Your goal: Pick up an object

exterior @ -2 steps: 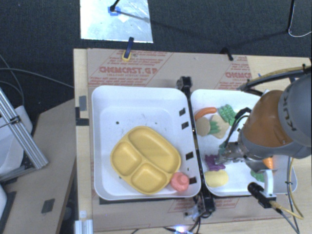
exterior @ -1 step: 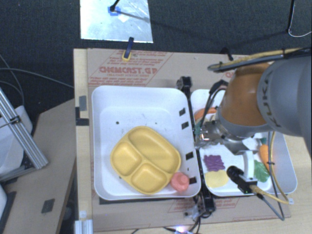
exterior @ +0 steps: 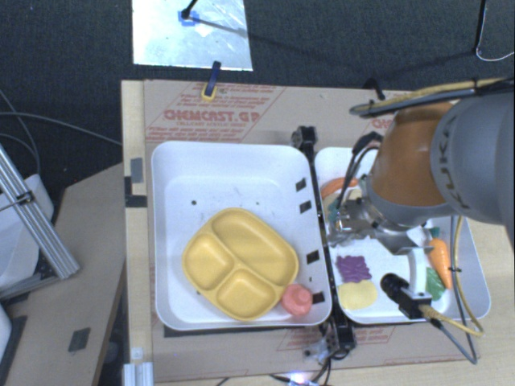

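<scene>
Pincer low in right white bin, at its left wall; finger state not discernible. Nearest candidate: flat purple toy piece, just below pincer toward near rim; pale yellow piece beyond.

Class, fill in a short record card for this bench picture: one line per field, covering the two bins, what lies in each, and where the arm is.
left bin: shallow white bin holding a yellow three-compartment plastic plate and a small pink rounded toy at the plate's lower right
right bin: shallow white bin holding a purple bumpy piece, a pale yellow rounded piece, an orange carrot toy with green top
arm: grey with orange band, over the right bin
gripper: fingers cannot be made out
</scene>
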Action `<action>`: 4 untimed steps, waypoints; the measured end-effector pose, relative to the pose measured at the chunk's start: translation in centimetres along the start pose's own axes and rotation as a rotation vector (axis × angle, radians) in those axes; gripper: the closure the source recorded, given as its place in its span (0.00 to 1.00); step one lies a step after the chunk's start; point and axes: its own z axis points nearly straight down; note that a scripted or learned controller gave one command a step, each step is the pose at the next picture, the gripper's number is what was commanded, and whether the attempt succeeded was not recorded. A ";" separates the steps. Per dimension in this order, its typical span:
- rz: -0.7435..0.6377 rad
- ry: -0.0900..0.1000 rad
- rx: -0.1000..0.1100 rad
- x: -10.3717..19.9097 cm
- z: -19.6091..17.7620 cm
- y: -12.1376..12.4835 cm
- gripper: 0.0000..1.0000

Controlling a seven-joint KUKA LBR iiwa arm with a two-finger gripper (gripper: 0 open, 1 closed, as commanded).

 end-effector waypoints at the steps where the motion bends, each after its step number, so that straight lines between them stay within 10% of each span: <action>1: -0.004 0.002 0.005 5.4 1.1 -1.1 1.00; 2: 0.018 -0.008 0.000 -9.5 1.0 2.1 1.00; 3: 0.008 0.000 0.010 -10.1 6.5 -1.4 1.00; 4: -0.009 0.003 -0.004 -0.5 0.8 2.8 1.00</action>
